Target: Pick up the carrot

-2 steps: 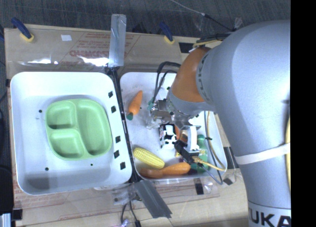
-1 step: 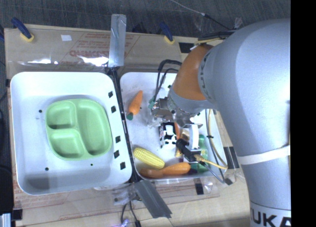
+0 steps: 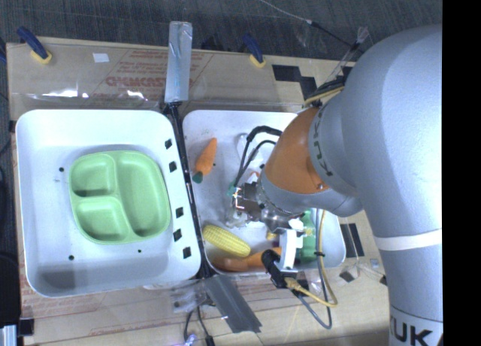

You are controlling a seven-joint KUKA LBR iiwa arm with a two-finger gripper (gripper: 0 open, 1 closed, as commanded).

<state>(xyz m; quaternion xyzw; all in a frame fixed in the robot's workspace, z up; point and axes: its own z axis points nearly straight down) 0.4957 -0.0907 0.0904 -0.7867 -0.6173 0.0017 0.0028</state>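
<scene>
My gripper (image 3: 242,203) hangs mid-bin — I cannot tell its state. The carrot (image 3: 205,158) lies at 11 o'clock from it, near the right bin's (image 3: 225,120) left wall; probably light, rigid, smooth — grip mid-body, across its width.

A pale green moulded plastic tray with three compartments (image 3: 119,195) lay flat in the middle of the left shallow white bin (image 3: 37,141). To the right of that tray, across the black divider with its row of small square clips (image 3: 183,186), sat the right shallow white bin (image 3: 225,122). Lower right of the tray, in that second bin's near end, a yellow ear of corn (image 3: 226,240) lay slanted, and just below it an orange-brown sausage-shaped toy (image 3: 239,263) lay along the wall. Above the tray, a grey taped strip (image 3: 178,62) stood over printed cardboard (image 3: 120,77). Two blue clamps (image 3: 35,45) held the cardboard's far edge.
</scene>
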